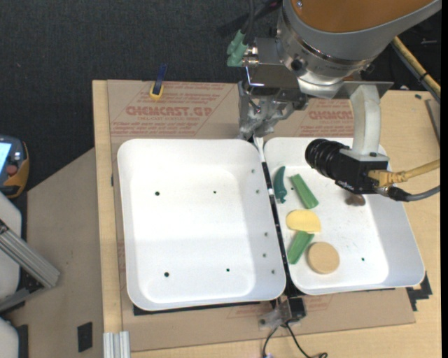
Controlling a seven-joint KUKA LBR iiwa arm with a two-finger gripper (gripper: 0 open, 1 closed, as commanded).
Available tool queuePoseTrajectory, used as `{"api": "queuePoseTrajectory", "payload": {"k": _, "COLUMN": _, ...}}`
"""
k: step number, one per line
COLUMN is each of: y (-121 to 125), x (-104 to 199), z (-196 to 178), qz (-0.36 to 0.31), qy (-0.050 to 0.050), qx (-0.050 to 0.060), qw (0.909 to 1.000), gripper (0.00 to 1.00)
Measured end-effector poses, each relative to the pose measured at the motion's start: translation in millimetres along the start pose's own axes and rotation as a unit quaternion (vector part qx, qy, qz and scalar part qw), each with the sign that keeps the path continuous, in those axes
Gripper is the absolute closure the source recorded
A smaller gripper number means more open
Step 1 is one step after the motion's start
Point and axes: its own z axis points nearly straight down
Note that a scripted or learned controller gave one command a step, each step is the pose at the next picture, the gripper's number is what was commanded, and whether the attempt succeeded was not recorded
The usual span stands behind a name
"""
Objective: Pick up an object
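your hand (257, 129) hangs by the far corner of the right bin (392, 238). i cannot tell if it is wide or narrow. nothing looks picked up yet. the yellow piece (303, 222) lies in that bin.

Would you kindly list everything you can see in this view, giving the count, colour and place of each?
left bin: one, white, on the cardboard
right bin: one, white, beside the left bin
cardboard sheet: one, brown with red print, under both bins
teal piece: one, dark teal-green, right bin, by the inner wall
green stick: one, green, right bin, next to the teal piece
yellow piece: one, yellow, right bin, middle
green wedge: one, green, right bin, beside the disc
tan disc: one, tan, right bin, near edge
clip: one, yellow and blue, cardboard's far edge
arm: one, grey with orange band, top right
gripper: one, grey metal, over the bins' far rims
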Motion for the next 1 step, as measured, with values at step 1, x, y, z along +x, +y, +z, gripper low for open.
{"api": "queuePoseTrajectory", "payload": {"k": 1, "y": 0.2, "x": 35.2, "z": -2.0, "qz": 0.001, "qy": -0.003, "qx": 0.006, "qw": 1.0000, "gripper": 1.00}}
